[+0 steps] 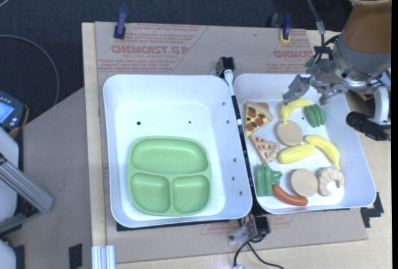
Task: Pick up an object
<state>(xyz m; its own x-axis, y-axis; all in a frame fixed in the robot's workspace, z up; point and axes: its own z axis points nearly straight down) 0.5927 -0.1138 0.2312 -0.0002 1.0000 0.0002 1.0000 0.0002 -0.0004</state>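
Hovering over the far end of the right bin (359,156), gripper (309,92) with fingers spread apart, nothing between them. Just below: a small banana (292,107) and a green pickle (314,115), among other toy food. Probably light, stiff plastic, smooth and apt to slip. Best pinched across the banana's narrow middle, clear of the round cookie (289,133) touching it.

Grey arm (368,53) with orange band (372,7), metallic grey end effector (310,92).
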